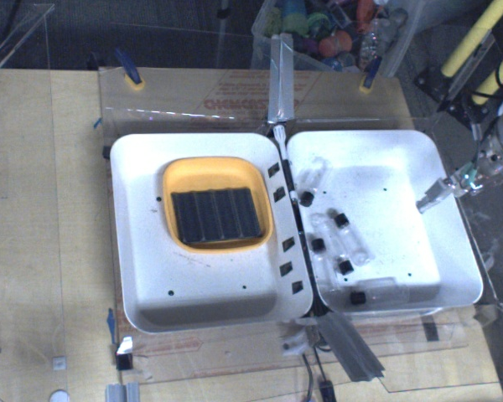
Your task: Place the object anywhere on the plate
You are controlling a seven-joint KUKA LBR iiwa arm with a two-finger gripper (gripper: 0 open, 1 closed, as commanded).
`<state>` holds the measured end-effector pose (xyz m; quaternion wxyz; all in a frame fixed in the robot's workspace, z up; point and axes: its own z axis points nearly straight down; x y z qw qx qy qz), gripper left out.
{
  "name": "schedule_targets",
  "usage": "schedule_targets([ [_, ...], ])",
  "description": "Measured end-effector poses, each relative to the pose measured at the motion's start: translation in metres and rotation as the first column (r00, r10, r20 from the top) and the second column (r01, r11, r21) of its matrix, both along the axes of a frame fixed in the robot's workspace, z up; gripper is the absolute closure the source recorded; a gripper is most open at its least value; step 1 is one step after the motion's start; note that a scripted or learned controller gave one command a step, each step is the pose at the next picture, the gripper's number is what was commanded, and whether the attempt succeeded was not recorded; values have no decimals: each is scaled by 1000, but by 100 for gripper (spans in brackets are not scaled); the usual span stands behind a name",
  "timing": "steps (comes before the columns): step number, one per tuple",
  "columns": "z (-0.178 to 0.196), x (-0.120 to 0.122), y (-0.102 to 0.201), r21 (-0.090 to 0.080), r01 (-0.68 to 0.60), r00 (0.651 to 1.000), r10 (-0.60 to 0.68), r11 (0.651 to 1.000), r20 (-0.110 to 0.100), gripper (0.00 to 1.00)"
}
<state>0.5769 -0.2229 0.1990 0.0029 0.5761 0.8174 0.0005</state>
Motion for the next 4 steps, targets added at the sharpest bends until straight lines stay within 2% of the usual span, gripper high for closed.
schedule_targets([
  [1, 12, 8, 0, -2, -279, 960, 279, 960, 1, 0],
  [2, 8, 45, 1, -4, -541, 841, 541, 841, 1, 0],
  [3, 46, 47, 0, -6, -746, 666, 746, 666, 0, 0],
  [4, 30, 53, 1, -2, -929, 369, 929, 369, -2, 0],
])
